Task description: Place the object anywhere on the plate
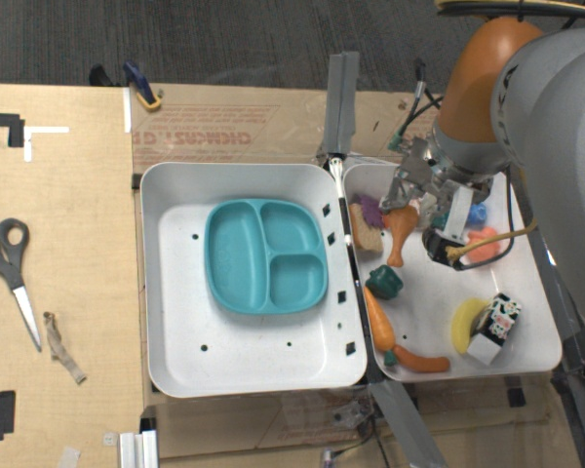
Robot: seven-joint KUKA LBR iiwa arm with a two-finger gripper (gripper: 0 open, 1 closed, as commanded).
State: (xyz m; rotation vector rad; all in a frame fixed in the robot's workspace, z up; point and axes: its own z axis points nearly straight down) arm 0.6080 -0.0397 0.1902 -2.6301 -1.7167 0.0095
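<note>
- Nearest us, to the right of and below the teal three-compartment plate (268, 256), we see an orange carrot toy (378, 324), a reddish-orange piece (421, 363), a yellow toy (464, 326) and a black-and-white patterned carton (498, 322), all in the right bin (541, 361).
- The plate lies flat in the middle of the left bin (148, 261); nothing rests on it.
- Well to the plate's left, scissors (10, 266) lie on the bench.
- Just right of the plate, past the bins' shared rims, we note a dark green toy (384, 282) and above it an orange drumstick-shaped toy (400, 232), off the plate.
- Right of and slightly beyond the plate, the gripper (410, 201) hangs directly over the drumstick's upper end; we cannot tell the claw's state, nor whether it grips the toy.
- A purple piece (370, 208) lies beside the drumstick, toward the plate.
</note>
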